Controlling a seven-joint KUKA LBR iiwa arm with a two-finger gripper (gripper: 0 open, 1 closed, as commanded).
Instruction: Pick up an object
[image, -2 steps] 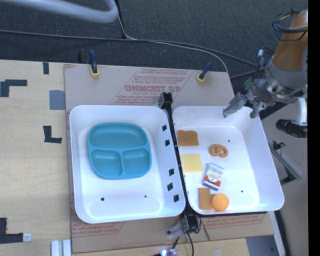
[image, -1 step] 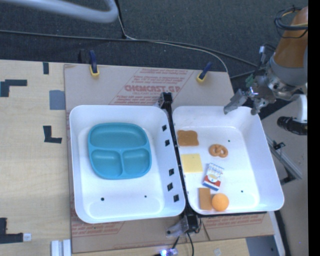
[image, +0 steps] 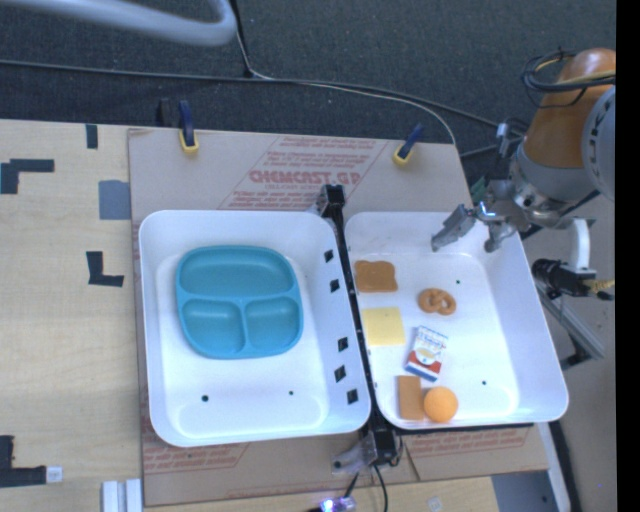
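Note:
My gripper (image: 470, 234) hangs over the far right part of the right bin (image: 520, 300), fingers spread open with nothing between them. Below it in that bin lie a brown toast slice (image: 376, 276), a small pretzel (image: 437, 300), a yellow cheese square (image: 383, 326), a white, red and blue carton (image: 428, 353), a tan cracker (image: 408, 397) and an orange ball (image: 440, 404). The pretzel is the nearest item, a short way below and left of the fingers.
The left bin (image: 160, 330) holds a blue divided plate (image: 239, 300). A black divider strip (image: 342, 300) runs between the bins. Two clamps (image: 187, 134) (image: 407, 150) pin the cardboard sheet at the back.

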